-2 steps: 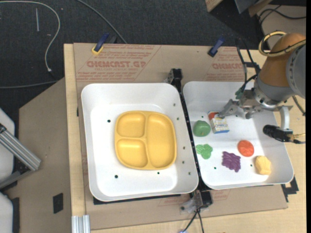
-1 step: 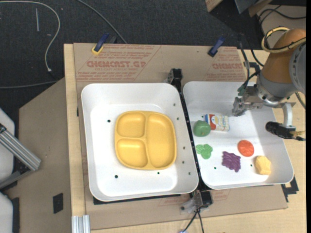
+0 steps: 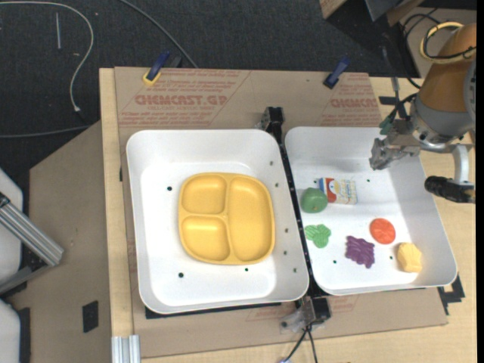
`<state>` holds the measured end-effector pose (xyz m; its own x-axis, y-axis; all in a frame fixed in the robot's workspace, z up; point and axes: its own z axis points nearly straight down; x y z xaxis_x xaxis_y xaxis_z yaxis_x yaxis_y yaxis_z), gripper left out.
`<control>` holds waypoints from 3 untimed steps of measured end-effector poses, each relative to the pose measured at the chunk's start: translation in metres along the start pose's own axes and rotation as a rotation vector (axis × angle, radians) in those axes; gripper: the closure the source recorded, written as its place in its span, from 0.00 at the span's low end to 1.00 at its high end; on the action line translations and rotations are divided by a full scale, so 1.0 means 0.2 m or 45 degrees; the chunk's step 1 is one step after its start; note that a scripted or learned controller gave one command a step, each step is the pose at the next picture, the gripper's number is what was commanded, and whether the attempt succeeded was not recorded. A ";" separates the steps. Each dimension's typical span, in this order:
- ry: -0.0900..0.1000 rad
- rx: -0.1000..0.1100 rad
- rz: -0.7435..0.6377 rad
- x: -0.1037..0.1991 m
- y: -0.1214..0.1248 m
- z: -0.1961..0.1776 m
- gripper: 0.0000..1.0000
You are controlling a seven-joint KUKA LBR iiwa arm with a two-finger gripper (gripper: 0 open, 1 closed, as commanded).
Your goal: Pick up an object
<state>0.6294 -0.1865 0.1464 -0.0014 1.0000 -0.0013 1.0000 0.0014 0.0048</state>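
- Right now the arm (image 3: pixel 446 74) reaches in from the upper right of the frame, its gripper (image 3: pixel 384 156) hanging over the upper part of the right bin (image 3: pixel 340 138), above bare white floor.
- Whether the tool is open or closed I cannot tell from this angle; nothing visible sits in it, so I would judge it empty.
- Candidate objects all lie in the right bin, lower in the frame than the gripper: a small white carton with red and blue print (image 3: pixel 337 190) near the middle, and a green ball-like toy (image 3: pixel 314 200) touching its left end.
- Along the lower part of that bin sit a green leafy toy (image 3: pixel 318 235), a purple grape-like cluster (image 3: pixel 361 250), an orange-red disc (image 3: pixel 383 230) and a yellow lump (image 3: pixel 409 257) toward the lower right corner.
- Those four are spaced apart from each other, which should leave room for a grasp; the carton and green ball press together and look harder to separate.
- At centre-left, the left bin (image 3: pixel 151 203) holds a yellow divided plate (image 3: pixel 227 218) lying flat, likely too broad for a pinch grasp.
- Blue clamps (image 3: pixel 157 68) at the top of the frame pin the cardboard base down, presumably so the bins stay put.
- Picking looks not yet begun: the gripper stands apart from every object, the carton being nearest.
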 end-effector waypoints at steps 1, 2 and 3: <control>0.000 0.000 0.002 -0.04 -0.02 -0.25 1.00; -0.002 -0.005 0.000 -0.06 0.02 -0.56 1.00; 0.005 0.009 -0.004 0.17 -0.01 -0.51 1.00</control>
<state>0.6276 -0.1526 0.2486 -0.0049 1.0000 0.0024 1.0000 0.0049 -0.0022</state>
